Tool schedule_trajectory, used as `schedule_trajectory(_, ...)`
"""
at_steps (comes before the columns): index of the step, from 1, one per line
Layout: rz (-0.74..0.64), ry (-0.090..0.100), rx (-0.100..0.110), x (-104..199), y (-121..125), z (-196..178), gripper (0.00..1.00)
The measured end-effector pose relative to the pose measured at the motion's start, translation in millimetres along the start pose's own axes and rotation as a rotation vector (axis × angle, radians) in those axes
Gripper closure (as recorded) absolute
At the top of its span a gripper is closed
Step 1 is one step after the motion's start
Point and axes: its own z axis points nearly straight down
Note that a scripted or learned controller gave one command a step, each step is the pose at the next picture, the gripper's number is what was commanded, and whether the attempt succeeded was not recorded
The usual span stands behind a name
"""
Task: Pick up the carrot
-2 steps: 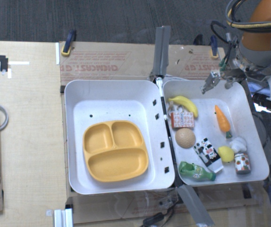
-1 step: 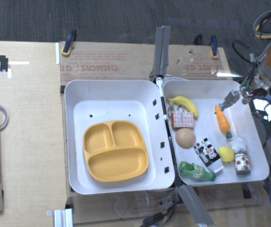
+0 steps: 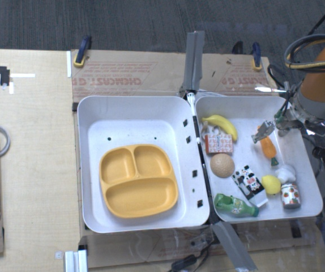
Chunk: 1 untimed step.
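Observation:
The carrot, orange with a small green tip, lies in the right white bin near its far right side, pointing toward the front. My gripper reaches in from the right and hangs just above and to the left of the carrot's upper end, very close to it or touching it. Nothing shows the carrot lifted off the bin floor. The arm's orange band sits above the bin's right rim.
The right bin also holds a banana, a red snack box, a brown ball, a cow-patterned box, a lemon, a green packet and a small jar. A yellow divided plate fills the left bin.

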Motion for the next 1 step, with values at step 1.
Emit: schedule_trajectory(1, 0.000, -0.003, -0.001, -1.3, 0.5, -8.9, 1.00)
